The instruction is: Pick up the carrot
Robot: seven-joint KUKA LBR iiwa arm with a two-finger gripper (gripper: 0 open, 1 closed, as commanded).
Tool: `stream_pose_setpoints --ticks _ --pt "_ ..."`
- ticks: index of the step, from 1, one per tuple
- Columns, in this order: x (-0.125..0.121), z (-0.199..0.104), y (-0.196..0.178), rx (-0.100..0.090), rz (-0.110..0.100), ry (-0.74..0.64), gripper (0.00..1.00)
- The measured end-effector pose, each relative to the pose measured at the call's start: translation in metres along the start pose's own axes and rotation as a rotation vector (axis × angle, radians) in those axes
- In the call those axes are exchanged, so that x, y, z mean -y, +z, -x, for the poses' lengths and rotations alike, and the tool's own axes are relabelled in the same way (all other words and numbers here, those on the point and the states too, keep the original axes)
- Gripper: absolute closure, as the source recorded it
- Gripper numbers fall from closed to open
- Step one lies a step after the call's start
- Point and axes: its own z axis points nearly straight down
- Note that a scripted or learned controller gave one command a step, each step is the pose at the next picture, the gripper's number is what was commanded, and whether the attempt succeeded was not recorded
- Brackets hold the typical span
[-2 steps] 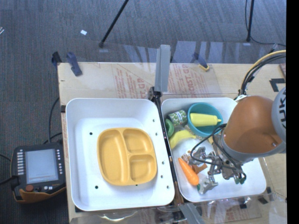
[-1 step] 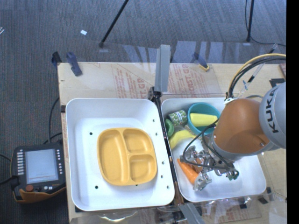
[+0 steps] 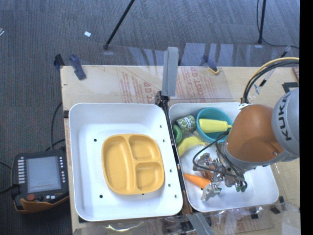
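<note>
I am reaching in from the right over the right bin (image 3: 271, 192), my orange band (image 3: 252, 133) hanging above its middle. My pincer (image 3: 215, 182) is hovering low in the front part of that bin, its metal parts crowding together so that I cannot tell how far it is standing open, nor whether it is gripping anything.

The carrot (image 3: 197, 180) is lying on the floor of the right bin, near the front left corner, pointing roughly left to right with its orange body showing just to the left of my pincer. Its right end is running under or against the pincer's metalwork; whether the two are touching I cannot tell.

Behind the carrot a banana (image 3: 190, 144) is lying at a slant. Further back a blue bowl (image 3: 208, 115) is holding a yellow corn cob (image 3: 214, 126). Beside the bowl, to its left, a small green patterned can (image 3: 186, 123) is resting against the bin's left wall.

The left bin (image 3: 88, 121) is holding a yellow divided plate (image 3: 132, 163), lying flat near its middle. A handheld control tablet (image 3: 40, 180) is lying on the floor left of the bench.
</note>
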Motion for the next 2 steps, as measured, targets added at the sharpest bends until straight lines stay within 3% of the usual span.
stream_pose_setpoints --ticks 1,2 --pt "-0.0034 -0.0137 0.0009 -0.006 0.001 0.139 0.00" --pt "-0.0050 -0.0131 0.0007 -0.003 -0.001 0.457 0.00"
